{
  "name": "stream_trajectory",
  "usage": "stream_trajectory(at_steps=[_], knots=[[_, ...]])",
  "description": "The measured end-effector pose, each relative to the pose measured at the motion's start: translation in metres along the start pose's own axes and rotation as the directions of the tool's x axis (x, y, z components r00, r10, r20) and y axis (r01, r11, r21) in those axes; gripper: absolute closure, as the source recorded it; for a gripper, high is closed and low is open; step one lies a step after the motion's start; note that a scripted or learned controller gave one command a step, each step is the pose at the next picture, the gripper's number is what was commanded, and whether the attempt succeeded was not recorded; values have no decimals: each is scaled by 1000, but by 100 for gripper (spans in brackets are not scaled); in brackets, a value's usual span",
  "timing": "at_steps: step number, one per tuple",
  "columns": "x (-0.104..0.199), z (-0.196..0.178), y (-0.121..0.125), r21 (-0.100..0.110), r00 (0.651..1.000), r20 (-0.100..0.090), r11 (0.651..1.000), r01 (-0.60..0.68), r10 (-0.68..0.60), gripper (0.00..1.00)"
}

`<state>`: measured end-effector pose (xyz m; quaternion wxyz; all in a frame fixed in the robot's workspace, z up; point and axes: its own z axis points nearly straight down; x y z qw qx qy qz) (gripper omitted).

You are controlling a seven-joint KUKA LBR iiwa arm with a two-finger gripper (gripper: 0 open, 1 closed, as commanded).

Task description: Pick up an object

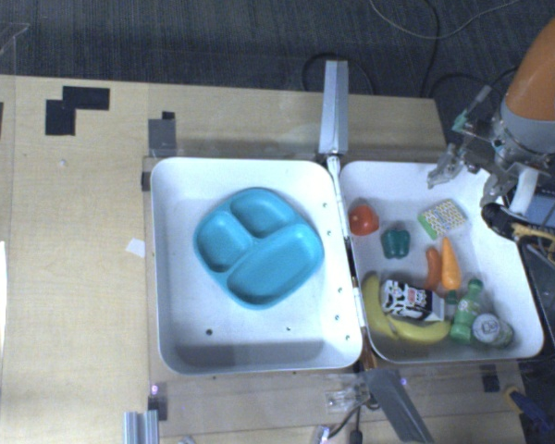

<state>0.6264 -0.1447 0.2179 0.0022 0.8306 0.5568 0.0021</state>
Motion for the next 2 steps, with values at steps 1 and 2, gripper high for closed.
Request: stream_trajectory(at_steps=[1, 2], knots=[[-20, 116, -51, 4, 998, 0, 998, -63, 63, 0], [-44, 129, -69, -3, 993, -3, 993, -120, 120, 0]])
